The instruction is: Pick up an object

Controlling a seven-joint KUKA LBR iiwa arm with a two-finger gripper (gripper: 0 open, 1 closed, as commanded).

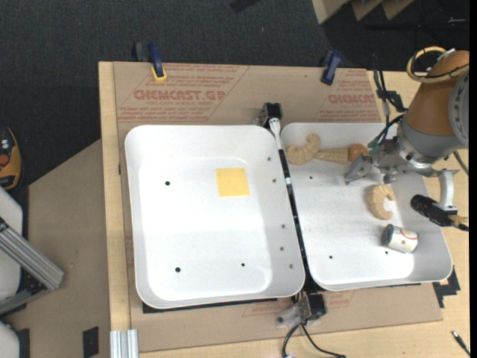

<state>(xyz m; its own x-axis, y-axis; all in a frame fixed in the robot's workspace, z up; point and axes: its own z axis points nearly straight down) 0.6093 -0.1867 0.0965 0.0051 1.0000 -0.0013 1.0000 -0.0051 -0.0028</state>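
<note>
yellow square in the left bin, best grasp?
The yellow square lies flat on the floor of the left bin, apart from the walls. Probably come straight down and pinch across two opposite edges; it looks thin, so a side approach offers no face to grip.

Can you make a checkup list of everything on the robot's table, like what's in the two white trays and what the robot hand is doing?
Surface: brown bench board with red print, bearing left bin and right bin side by side.
Job's things: yellow square in the left bin; croissant-shaped toy, tan roll, white cup on its side, all in the right bin.
Clutter: two blue clamps on the board's far edge.
Gripper: gripper low over the right bin's far part, nothing seen between its fingers.
Cables: black cable by the arm; wires at the near edge.
Surroundings: dark carpet.
</note>
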